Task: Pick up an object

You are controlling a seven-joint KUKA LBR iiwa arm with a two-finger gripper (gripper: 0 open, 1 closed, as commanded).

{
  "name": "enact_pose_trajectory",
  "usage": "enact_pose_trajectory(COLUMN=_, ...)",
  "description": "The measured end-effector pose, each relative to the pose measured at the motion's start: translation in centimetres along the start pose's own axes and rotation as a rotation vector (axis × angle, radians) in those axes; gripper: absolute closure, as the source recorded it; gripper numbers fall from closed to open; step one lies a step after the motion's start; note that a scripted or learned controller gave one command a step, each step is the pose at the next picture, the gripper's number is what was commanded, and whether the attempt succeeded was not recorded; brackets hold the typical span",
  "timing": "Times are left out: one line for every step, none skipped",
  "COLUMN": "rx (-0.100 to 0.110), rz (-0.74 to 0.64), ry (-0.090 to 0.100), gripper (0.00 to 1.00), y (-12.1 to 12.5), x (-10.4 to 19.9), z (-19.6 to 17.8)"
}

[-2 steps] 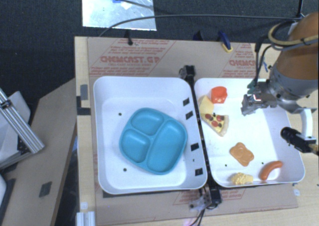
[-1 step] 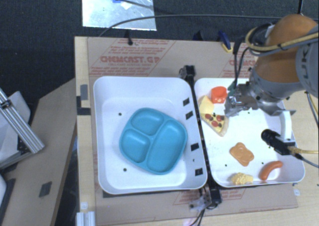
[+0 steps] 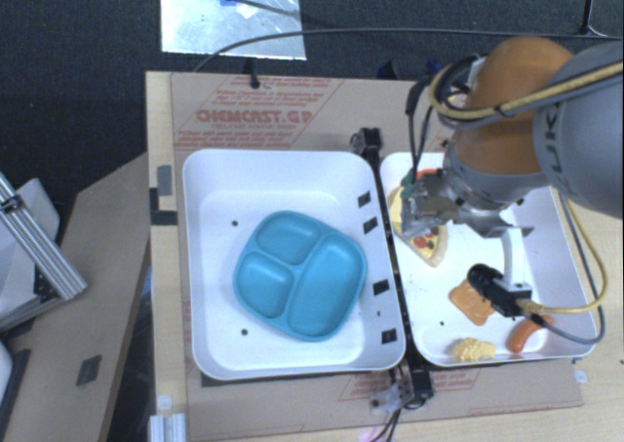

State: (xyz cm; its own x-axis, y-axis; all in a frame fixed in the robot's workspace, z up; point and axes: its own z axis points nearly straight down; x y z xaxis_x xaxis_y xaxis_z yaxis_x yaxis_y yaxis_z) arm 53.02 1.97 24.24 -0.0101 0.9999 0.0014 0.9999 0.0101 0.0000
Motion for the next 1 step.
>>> enact_pose_trajectory(rx=-0.002, rz=0.000, ry=0.000, gripper=1.00, y=0.11, x=5.06, z=-0.34)
